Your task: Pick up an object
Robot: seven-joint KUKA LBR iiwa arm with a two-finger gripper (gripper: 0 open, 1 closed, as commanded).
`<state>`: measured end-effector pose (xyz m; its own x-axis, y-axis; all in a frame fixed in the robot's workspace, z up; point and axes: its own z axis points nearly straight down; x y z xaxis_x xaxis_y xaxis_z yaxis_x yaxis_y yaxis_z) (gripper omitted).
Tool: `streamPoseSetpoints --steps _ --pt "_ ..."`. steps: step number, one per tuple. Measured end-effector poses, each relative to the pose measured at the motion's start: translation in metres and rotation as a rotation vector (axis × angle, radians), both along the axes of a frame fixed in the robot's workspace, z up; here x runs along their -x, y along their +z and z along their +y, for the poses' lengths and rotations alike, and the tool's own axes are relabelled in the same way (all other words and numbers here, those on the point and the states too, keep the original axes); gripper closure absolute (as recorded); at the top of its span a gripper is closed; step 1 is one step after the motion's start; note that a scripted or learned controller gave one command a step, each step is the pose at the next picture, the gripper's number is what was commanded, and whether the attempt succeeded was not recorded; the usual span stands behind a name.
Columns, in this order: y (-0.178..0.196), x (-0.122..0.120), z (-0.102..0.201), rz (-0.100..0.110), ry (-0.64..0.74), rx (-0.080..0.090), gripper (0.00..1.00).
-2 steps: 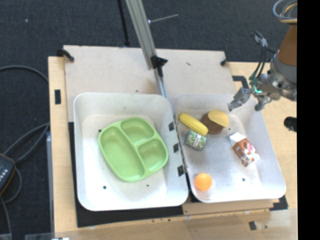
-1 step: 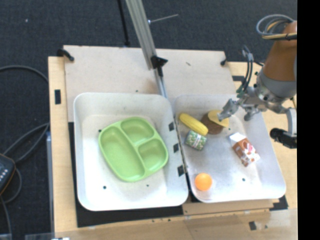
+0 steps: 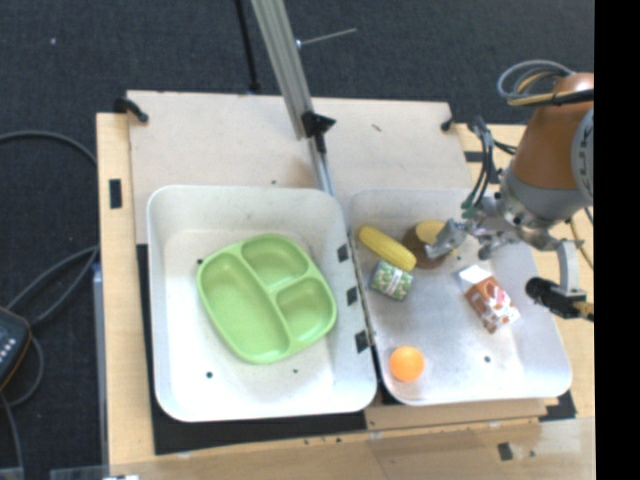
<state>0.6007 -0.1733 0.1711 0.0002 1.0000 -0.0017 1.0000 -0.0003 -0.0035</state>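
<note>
The right bin (image 3: 530, 368) holds several objects. A yellow banana (image 3: 387, 248) lies at its left, with a small green can (image 3: 392, 281) just below it. A brown and yellow piece (image 3: 428, 242) sits beside the banana. A red and white box (image 3: 490, 303) lies mid-bin, and an orange ball (image 3: 406, 364) rests near the front left corner. My gripper (image 3: 468, 238) hangs low over the bin's back, just right of the brown and yellow piece and above the box. Nothing can be seen held in it.
The left bin (image 3: 170, 368) holds a green divided plate (image 3: 267, 296). A slanted metal pole (image 3: 285, 58) rises from behind the bins' shared edge. The arm's orange band (image 3: 550, 148) and grey wrist stand over the right bin's back right corner.
</note>
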Motion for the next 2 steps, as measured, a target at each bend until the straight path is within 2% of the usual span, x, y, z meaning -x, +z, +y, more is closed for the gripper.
streamPoseSetpoints --steps 1,2 --pt "-0.055 0.001 0.009 0.000 0.001 -0.001 0.00" --pt "-0.040 0.000 0.007 -0.006 -0.004 0.000 1.00"
